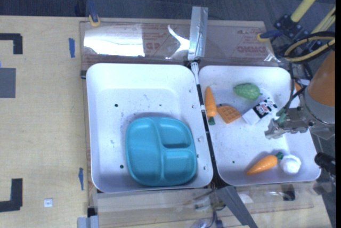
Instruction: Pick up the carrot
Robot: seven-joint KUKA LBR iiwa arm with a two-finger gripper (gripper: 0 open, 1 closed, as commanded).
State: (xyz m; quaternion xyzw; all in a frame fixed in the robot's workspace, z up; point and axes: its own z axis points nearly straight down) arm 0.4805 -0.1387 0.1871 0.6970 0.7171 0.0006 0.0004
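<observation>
Two carrot-like toys lie in the right bin (pixel 234 171). One orange carrot (pixel 262 164), its green top pointing right, rests near the front edge beside a white ball (pixel 291 165). A second orange carrot (pixel 210 102) lies along the bin's left wall with a small green end toward the front. My gripper (pixel 279 129) hangs over the right side of this bin, above and to the right of the front carrot and apart from it. I see nothing held in it.
A green leafy toy (pixel 246 90), an orange waffle-like wedge (pixel 229 113) and a white-and-black box (pixel 259 110) lie in the right bin's back half. The left bin (pixel 106 94) holds a blue divided plate (pixel 160 151). Cables and a yellow pole stand at the far right.
</observation>
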